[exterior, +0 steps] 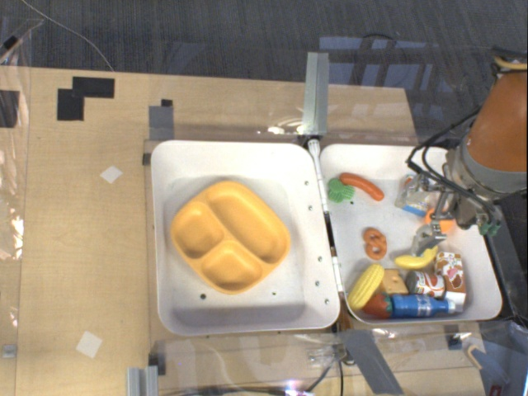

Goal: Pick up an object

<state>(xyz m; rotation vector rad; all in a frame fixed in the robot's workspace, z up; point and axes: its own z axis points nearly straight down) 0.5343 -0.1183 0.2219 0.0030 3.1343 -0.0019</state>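
The right bin (388,159) holds several toy foods. A yellow banana (415,261) lies near its middle right. My gripper (428,239) hangs just above the banana's upper end, at the tip of the grey arm with the orange band (503,122). A brown pretzel (374,241) lies to the gripper's left. An orange sausage (363,186) and a green leafy piece (340,191) sit at the bin's back left. A corn cob (365,285), a blue bottle (421,306) and a red-and-white can (429,283) crowd the front. Nothing shows held in the gripper.
The left bin (173,304) bears a yellow divided plate (231,236). A metal divider post (317,97) stands behind the seam between the bins. Black cables (437,143) loop off the wrist over the right bin's back. Black tape marks (82,96) lie on the bench at far left.
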